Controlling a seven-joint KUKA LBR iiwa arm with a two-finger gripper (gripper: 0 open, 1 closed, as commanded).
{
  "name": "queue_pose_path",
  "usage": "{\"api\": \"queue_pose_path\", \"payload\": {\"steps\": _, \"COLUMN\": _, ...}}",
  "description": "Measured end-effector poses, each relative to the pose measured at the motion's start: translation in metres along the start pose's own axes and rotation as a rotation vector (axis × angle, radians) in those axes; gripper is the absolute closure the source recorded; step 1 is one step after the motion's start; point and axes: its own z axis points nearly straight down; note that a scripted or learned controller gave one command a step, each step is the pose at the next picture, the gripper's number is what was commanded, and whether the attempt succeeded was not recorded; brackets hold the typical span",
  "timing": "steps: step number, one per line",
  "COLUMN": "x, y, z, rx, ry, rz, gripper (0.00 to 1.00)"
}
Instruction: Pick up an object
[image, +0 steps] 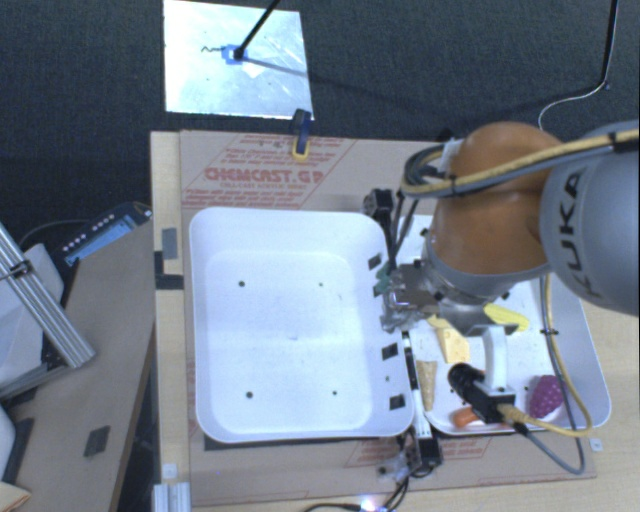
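Several small objects lie in the right bin, lower right of the frame. A purple berry-like lump sits near the bin's right rim. A yellow piece shows above it, a pale yellow wedge to the left, a tan cone lower left, and something orange at the bottom edge.

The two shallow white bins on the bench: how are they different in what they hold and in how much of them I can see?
The left shallow white bin shows a bare floor with a few small dark dots; the right shallow white bin holds small things, among them a purple berry-like piece and a yellow piece. The left bin is seen whole; the grey arm covers much of the right one. Both are white and lie side by side.
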Motion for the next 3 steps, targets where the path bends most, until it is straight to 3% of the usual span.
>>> {"api": "queue_pose_path", "payload": {"steps": 1, "x": 0.035, "y": 0.002, "z": 0.035, "rx": -0.010, "ry": 0.002, "rz": -0.003, "gripper": 1.00}}
{"api": "queue_pose_path", "payload": {"steps": 2, "x": 0.046, "y": 0.018, "z": -0.183, "rx": -0.035, "ry": 0.007, "rz": -0.003, "gripper": 1.00}}
{"api": "queue_pose_path", "payload": {"steps": 3, "x": 0.083, "y": 0.013, "z": -0.275, "rx": -0.026, "ry": 0.006, "rz": -0.005, "gripper": 1.00}}
